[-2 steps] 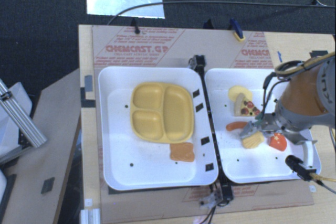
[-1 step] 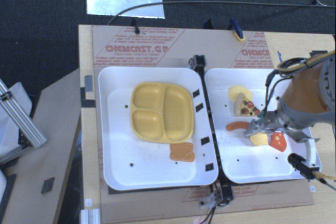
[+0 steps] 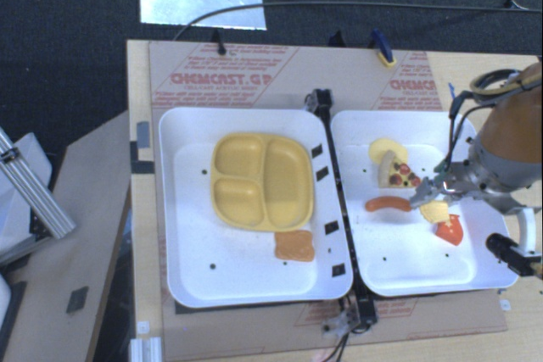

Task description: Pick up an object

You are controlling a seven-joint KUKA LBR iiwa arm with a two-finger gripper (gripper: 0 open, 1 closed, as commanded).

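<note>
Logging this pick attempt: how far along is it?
Done: the arm has reached into the right bin. In hand: the tool sits low among the sausage, pizza slice and yellow piece. Left: gripping and lifting; every item lies on the bin floor.

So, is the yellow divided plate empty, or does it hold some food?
Empty. The yellow divided plate shows bare compartments in the left bin; the orange toast piece lies beside it, outside its rim.

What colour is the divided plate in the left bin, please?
Yellow; the camera view shows the divided plate clearly.
</note>
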